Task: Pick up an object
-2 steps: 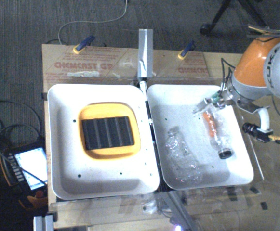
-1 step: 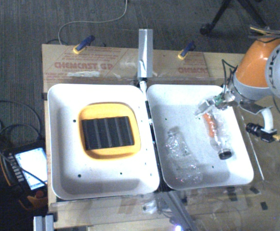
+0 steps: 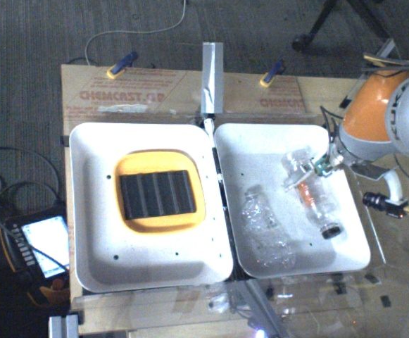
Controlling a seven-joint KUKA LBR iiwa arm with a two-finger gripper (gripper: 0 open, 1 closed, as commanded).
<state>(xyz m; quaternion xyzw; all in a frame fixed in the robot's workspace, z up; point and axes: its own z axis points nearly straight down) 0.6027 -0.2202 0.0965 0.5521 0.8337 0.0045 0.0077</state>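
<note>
Reaching in from 3 o'clock, the arm [image 3: 380, 115] hangs over the upper right part of the right bin [image 3: 260, 141], its orange band bright above the wrist. The gripper [image 3: 301, 169] is a clear, pale shape low over the bin floor, and whether its fingers are open or shut cannot be told, since the transparent parts blur into the white behind them. Just at 5 o'clock of the gripper lies a clear bottle [image 3: 318, 204] with a dark cap at its lower end and an orange streak near its upper end; it slants toward 5 o'clock, and its upper end is touching or nearly touching the gripper, which of the two I cannot tell. At 8 o'clock of the gripper, near the bin's middle, lies crumpled clear plastic [image 3: 262, 224], stretching down toward the lower wall. The left bin [image 3: 91, 189] sits beside it across a narrow seam and holds a yellow tray [image 3: 128, 166] with a dark ribbed block [image 3: 158, 194] in its middle. Both bins rest on a cardboard sheet [image 3: 141, 90] with two blue and yellow clamps at 12 o'clock.
</note>
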